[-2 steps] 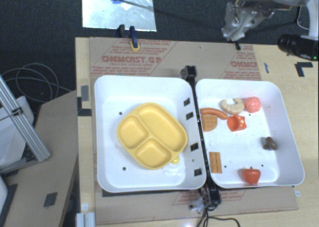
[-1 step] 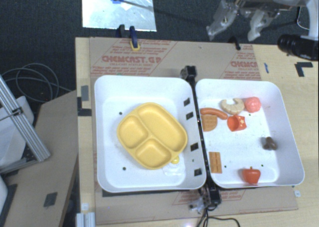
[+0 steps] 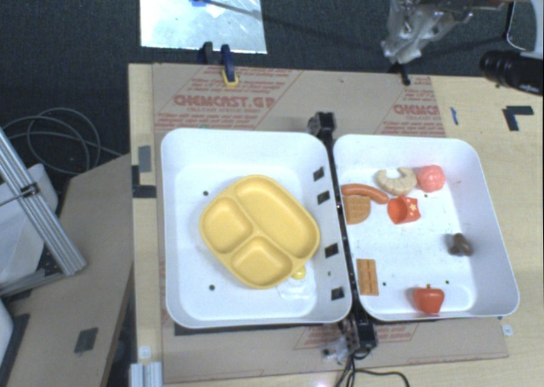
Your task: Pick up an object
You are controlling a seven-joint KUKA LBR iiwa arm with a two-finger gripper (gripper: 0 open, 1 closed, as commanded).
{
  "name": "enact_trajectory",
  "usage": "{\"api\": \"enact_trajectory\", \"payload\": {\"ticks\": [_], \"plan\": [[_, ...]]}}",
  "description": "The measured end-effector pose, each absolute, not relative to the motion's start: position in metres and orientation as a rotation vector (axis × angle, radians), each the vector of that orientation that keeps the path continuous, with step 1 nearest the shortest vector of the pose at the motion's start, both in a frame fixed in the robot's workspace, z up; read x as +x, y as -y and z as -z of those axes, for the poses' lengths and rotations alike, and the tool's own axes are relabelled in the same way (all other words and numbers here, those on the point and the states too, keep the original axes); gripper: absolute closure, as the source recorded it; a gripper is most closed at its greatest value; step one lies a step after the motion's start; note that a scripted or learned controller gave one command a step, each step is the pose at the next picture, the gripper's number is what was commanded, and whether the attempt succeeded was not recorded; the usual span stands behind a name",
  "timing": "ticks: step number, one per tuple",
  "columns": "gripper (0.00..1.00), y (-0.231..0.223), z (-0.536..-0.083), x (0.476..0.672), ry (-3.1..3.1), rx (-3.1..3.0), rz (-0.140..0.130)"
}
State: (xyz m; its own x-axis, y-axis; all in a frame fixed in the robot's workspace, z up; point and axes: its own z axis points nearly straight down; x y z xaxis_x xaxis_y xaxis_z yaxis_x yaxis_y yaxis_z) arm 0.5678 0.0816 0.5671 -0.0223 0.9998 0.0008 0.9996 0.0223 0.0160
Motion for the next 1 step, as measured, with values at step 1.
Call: {"api": "enact_trajectory", "payload": {"ticks": [1], "plan": [[1.0, -0.078, -0.2964, 0.5474, -2.227, 2.227, 0.017]]}}
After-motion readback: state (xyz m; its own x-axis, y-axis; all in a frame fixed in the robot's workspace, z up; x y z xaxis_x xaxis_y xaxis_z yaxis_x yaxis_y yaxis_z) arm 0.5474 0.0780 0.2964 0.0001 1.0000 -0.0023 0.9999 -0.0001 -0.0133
